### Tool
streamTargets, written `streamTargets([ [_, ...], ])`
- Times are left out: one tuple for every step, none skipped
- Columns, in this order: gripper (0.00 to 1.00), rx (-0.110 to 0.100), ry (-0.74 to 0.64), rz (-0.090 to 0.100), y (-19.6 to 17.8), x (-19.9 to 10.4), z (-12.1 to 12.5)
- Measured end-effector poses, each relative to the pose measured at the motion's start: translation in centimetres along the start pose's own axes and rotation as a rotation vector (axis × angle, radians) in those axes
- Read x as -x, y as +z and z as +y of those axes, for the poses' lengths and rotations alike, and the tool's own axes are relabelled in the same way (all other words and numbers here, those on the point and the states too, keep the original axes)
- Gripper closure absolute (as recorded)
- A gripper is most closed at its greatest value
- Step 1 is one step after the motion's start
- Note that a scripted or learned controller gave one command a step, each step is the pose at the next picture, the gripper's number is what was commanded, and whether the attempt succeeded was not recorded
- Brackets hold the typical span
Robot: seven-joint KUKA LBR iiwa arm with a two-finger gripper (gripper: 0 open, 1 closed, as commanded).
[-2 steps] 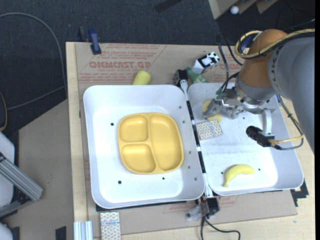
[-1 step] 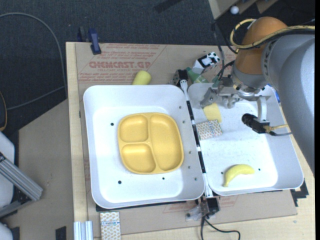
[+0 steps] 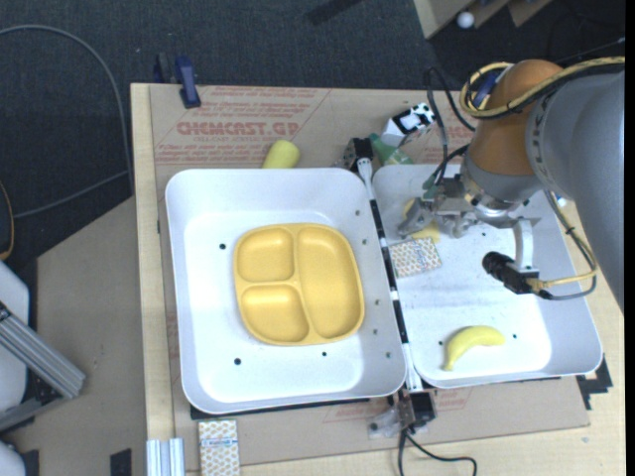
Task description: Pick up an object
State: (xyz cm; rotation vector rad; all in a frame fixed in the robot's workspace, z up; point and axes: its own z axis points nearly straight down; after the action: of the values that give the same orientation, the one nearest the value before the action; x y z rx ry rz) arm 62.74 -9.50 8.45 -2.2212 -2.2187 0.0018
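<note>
- A brown board bench [image 3: 248, 117] carries two white bins touching side by side: left bin [image 3: 189, 266], right bin [image 3: 571, 340].
- A yellow cylinder [image 3: 281, 154] lies at the left bin's twelve o'clock.
- A blue clamp [image 3: 186, 80] sits at eleven o'clock.

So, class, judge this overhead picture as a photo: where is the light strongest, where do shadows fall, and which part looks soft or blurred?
Camera view: the left white bin is brightly, evenly lit, its wall nearly washed out; the yellow divided plate casts hardly any shadow; the banana throws a faint one; the grey arm at right looks large and soft; the dark floor holds little detail.
</note>
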Motion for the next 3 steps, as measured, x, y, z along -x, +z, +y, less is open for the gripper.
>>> streamTargets([
  [0.00, 0.004, -0.002, -0.002, -0.1, 1.8, 3.9],
  [0.00, 0.000, 0.000, 0.000, 0.0, 0.7, 0.3],
  [0.00, 0.005, -0.002, -0.002, -0.1, 1.6, 4.0],
])
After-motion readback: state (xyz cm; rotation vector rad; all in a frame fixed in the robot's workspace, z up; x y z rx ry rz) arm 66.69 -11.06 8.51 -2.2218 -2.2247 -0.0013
